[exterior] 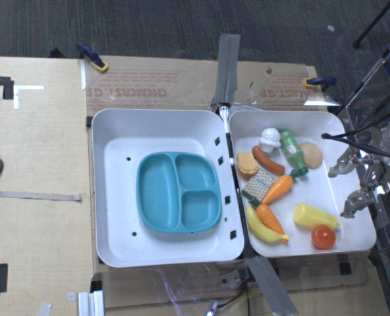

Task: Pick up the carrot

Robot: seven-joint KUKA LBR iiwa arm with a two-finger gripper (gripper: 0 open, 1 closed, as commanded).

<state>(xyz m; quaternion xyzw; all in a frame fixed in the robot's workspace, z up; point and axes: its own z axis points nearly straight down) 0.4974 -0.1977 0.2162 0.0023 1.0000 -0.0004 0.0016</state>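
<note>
My claw [353, 186] hangs released at the right bin's [353, 127] edge; next I must reach left over the carrot [278, 187].

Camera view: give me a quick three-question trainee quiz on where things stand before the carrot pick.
1. True or false: the teal plate lies in the left bin.
2. Which touches the carrot? A) tomato B) sausage C) neither
3. Fill in: the end effector is at the right bin's ____ edge.

Key: 1 true; 2 C; 3 right.
</note>
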